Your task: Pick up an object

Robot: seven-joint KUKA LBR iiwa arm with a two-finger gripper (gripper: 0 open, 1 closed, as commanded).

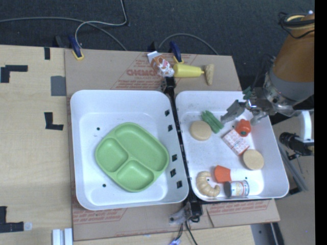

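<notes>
My gripper (242, 116) hangs over the upper right part of the right bin (265, 188). It is open, with its fingers spread apart and nothing between them. Just below it lies a small red-orange object (244, 128), next to a red-and-white packet (235, 141). To the left of the gripper lie a green piece (210, 121) and a round beige biscuit (201, 131). Nearer the front of this bin are a second beige disc (253, 159), an orange block (222, 173), a croissant-shaped pastry (208, 184) and a small jar (237, 189).
The left bin (84, 111) holds a green divided plate (132, 156). Behind the bins, on the cardboard, lie a yellow toy (188, 71) and a wrapped sweet (161, 64). Blue clamps (76, 48) and cables sit at the back edge.
</notes>
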